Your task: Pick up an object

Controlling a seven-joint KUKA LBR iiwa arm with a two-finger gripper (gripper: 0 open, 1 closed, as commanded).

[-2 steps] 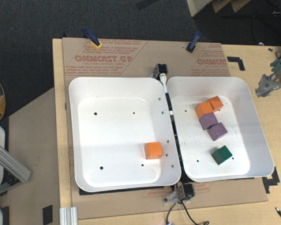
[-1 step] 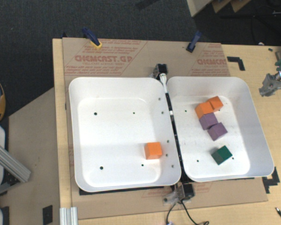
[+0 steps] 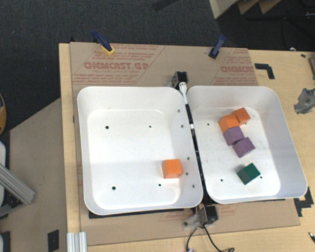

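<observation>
Six small blocks total: three orange, two purple, one green. Lone orange block (image 3: 172, 168) sits in left bin (image 3: 94, 104), well apart from the rest, the easiest pick. Probably light, rigid, flat-sided: pinch across opposite faces. Right bin (image 3: 275, 101) holds two touching orange blocks (image 3: 234, 119), two touching purple blocks (image 3: 238, 140), green block (image 3: 248, 173). Gripper (image 3: 306, 100) at right edge off the bins; opening can't be judged.

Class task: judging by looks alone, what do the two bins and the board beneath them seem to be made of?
The two shallow white bins look like moulded plastic: smooth, faintly glossy, with rounded corners. The brown printed board looks like matte corrugated cardboard, though its edge is too small to confirm.
</observation>
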